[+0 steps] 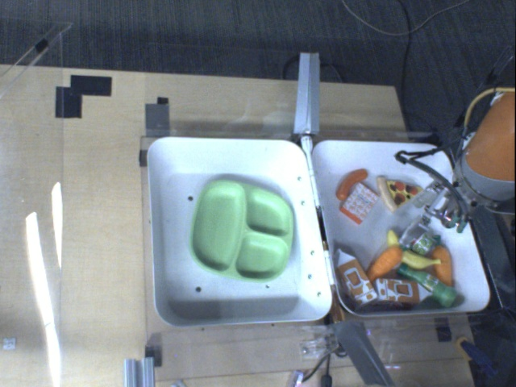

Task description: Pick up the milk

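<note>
Below, pale wooden bench (97,240) on dark carpet (201,14)

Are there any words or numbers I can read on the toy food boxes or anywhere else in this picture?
None can be read.
Orange and white carton: has printing, too blurred to read.
Brown and white box at the near edge of the right bin: pattern but no legible letters.
Second brown box beside it: also too small to read.
Green tray in the left bin: no writing seen.
Black marks on the bench: plain shapes, not letters.
</note>
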Robot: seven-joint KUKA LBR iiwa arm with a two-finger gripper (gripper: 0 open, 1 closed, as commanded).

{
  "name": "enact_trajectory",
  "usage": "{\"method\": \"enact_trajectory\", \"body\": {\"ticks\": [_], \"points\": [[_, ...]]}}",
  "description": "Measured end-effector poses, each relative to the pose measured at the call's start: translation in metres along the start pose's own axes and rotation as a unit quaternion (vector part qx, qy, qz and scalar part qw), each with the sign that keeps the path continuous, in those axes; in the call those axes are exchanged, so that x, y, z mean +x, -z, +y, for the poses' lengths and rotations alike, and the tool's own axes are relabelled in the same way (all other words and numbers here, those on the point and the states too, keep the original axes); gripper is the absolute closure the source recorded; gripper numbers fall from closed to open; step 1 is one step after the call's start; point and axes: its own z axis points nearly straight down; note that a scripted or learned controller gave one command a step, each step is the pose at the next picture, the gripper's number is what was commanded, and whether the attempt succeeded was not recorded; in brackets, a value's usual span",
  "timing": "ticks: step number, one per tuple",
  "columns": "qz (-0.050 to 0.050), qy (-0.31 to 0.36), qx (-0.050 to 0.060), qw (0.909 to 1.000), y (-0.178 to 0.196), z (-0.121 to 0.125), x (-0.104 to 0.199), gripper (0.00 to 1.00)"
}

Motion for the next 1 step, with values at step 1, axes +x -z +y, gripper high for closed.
{"method": "enact_trajectory", "body": {"ticks": [1], "points": [[-0.005,0.076,-0.002,0.9971,-0.0494,0.0411,0.1018,0.00]]}}
